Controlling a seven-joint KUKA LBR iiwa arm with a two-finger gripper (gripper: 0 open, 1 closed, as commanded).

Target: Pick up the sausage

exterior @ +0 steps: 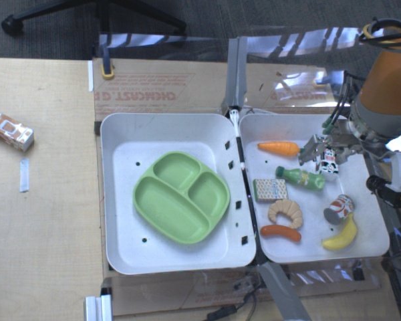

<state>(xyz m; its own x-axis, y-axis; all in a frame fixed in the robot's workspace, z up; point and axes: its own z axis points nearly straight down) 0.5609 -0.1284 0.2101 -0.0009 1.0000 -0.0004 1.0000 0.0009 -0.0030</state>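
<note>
The sausage (281, 232) is a short red-orange link lying flat near the front of the right bin (374, 246), just below a croissant (285, 212). My gripper (323, 152) hangs over the back half of the same bin, between the carrot and a small black-and-white carton (329, 163) that sits right at its tip. It is well behind and to the right of the sausage, with nothing touching the sausage.
The right bin also holds a carrot (279, 148), a green bottle (301, 178), a cracker box (270, 189), a can (339, 208) and a banana (341, 236). A green divided plate (181, 197) lies in the left bin (120, 179). A small carton (12, 132) rests on the bench at far left.
</note>
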